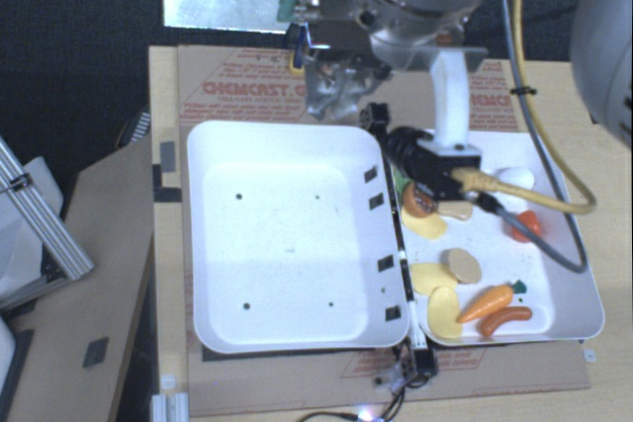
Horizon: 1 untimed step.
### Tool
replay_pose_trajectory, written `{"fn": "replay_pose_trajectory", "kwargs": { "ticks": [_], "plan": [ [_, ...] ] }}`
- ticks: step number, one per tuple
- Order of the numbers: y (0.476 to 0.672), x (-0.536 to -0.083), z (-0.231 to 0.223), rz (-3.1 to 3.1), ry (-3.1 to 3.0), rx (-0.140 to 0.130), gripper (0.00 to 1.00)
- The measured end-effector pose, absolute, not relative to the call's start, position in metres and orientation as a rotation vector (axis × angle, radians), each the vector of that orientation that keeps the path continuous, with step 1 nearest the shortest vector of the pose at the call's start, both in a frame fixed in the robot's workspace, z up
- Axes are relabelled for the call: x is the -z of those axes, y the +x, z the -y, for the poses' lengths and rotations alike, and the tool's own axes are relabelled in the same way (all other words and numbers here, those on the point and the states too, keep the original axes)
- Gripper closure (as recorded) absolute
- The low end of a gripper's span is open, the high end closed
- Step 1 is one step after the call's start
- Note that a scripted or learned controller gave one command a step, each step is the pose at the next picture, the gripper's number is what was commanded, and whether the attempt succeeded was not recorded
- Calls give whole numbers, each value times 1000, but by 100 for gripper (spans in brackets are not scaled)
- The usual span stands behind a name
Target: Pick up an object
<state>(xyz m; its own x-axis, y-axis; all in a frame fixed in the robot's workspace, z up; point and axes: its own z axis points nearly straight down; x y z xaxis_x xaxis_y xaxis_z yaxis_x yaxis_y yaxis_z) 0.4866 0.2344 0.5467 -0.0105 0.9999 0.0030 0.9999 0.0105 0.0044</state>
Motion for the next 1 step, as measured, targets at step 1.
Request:
{"fn": "replay_pose_trajectory", "kwargs": {
  "ticks": [1],
  "plan": [
    [487, -557, -235, -2239, 2202, -10, 100]
  ]
}}
